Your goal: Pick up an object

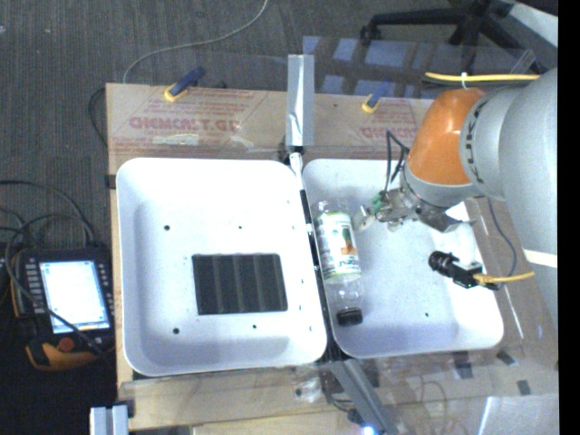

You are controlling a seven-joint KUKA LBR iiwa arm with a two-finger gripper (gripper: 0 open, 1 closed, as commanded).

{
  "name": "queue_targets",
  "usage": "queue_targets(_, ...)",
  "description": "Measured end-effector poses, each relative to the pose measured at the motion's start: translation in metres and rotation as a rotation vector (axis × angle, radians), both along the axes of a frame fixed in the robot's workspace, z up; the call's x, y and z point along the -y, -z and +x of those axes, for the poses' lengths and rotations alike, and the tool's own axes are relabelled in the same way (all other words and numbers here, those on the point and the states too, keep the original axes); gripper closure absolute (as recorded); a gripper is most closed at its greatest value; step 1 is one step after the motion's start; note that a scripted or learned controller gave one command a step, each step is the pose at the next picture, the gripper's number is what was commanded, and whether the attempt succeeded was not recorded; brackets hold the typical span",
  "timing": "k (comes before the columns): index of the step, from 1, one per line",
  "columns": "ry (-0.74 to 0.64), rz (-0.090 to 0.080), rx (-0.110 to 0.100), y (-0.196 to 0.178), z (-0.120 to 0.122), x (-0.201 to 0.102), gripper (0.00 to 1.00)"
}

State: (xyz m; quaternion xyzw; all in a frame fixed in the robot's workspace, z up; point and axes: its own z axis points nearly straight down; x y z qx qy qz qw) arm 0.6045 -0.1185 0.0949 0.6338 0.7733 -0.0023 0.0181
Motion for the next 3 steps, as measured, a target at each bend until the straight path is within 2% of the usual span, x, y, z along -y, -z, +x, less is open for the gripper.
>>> queue_targets(1,-0.006,0.013,-0.007,-0.008,0.0,-0.007,1.0)
queue_targets(2,0.001,0.004,-0.005,-0.009,0.0,-0.001,0.0)
queue_targets(3,-0.067,0.005,-0.005,0.002,-0.017,0.003,0.0)
